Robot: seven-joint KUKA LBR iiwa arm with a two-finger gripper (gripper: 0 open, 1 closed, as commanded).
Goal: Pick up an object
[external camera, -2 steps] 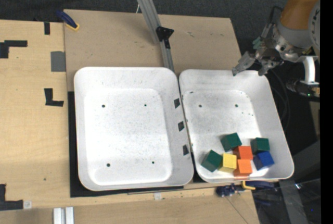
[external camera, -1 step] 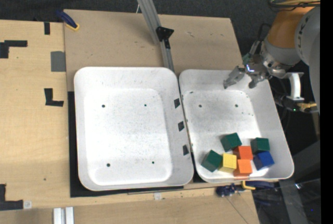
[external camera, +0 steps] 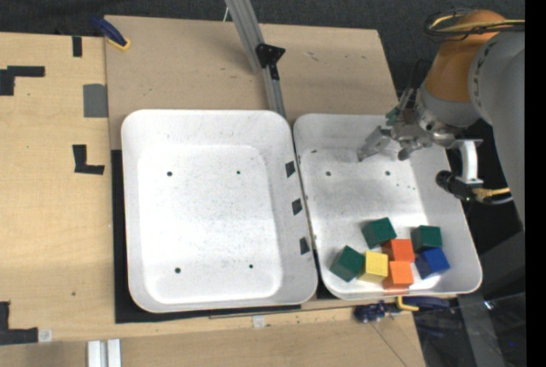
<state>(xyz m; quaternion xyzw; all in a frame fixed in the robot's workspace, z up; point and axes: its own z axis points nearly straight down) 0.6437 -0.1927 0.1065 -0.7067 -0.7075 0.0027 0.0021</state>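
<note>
Gripper (external camera: 388,150) sits over the right bin (external camera: 341,186), toward its 1 o'clock corner, fingers splayed apart in a wide V with nothing between them; the left fingertip (external camera: 365,154) points down toward the bin floor at about 8 o'clock from the wrist, the other hangs toward 5 o'clock. Can't tell if either tip touches the floor. Arm (external camera: 478,75) comes in from 3 o'clock, orange band just above the wrist. The blocks are well apart from the gripper, clustered in the bin's 5 o'clock corner: green cube (external camera: 378,231) at the top of the cluster, second green cube (external camera: 347,262) at its 8 o'clock, yellow cube (external camera: 376,264) just beside that one, two orange cubes (external camera: 401,261) stacked front-to-back at centre, dark green cube (external camera: 426,236) at 2 o'clock of them, blue cube (external camera: 434,261) just below that. All packed touching or nearly so. Left bin (external camera: 136,135) lies alongside at 9 o'clock, rims touching. Metal strut (external camera: 243,7) crosses the bench (external camera: 51,186) from 12 o'clock down to the seam between the bins.
</note>
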